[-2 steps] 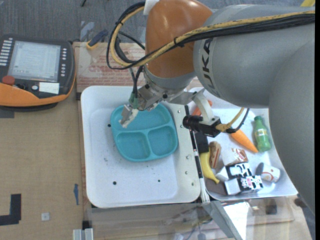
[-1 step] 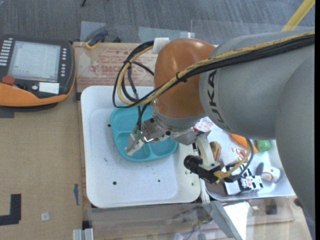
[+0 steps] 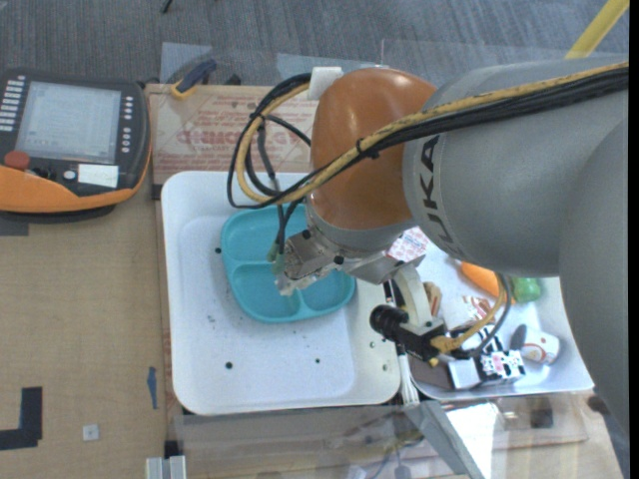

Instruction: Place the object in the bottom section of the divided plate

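Arm (image 3: 479,168): big and grey, closest to the camera, coming in from the right and covering much of the right bin.
Orange band (image 3: 364,148): round and shiny, sitting just above the gripper.
Gripper (image 3: 290,272): pointing down, low over the blue plate, a bit right of its middle.
Gripper state: cannot tell if open or closed; metal parts too small and dark to read.
Object: cannot tell which thing it is; only a tiny greenish bit (image 3: 272,255) at the gripper's left edge, too small to name, and not clear if held.
Divided plate (image 3: 245,257): blue-green, right under the gripper and reaching out to its left; raised walls inside split it into parts; cannot tell which part sits under the gripper.
Left bin (image 3: 190,347): white, holding the plate; a few small dark specks on its floor below and left of the gripper.
Right bin (image 3: 569,362): white, well to the right of the gripper, with small things in it.
Things in right bin: an orange piece (image 3: 479,277), a green piece (image 3: 526,289), a white round thing (image 3: 542,347), all apart from the gripper.
Cables (image 3: 250,158): black and yellow, looping above and left of the gripper.
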Available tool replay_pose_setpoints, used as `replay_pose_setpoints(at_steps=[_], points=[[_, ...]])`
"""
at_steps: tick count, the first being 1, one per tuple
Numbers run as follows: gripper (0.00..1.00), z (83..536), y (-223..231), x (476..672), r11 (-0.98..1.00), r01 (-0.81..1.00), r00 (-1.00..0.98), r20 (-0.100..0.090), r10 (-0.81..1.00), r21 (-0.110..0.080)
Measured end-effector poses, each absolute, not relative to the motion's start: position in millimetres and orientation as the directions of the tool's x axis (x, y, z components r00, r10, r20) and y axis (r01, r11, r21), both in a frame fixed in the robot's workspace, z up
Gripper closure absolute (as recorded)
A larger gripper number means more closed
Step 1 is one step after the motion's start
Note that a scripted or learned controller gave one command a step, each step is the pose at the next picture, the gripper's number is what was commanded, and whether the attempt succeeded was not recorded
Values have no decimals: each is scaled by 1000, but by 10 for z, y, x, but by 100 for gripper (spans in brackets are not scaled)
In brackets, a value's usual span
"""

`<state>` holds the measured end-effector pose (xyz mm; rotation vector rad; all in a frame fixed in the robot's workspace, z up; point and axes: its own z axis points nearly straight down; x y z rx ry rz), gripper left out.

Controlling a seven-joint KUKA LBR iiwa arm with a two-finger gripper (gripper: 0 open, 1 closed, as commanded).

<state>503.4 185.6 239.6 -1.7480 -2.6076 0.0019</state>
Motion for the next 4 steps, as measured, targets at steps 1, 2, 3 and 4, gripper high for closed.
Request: replay_pose_setpoints(at_steps=[1,2,3,4], points=[[0,2396,1856,5034,380,925,-380,1,925,-2],[0,2128,1880,4833,217,976,-217,1,976,-4],[100,2222,1875,4847,214,977,-214,1,977,-3],[0,2222,1875,4846,214,977,-214,1,977,-3]])
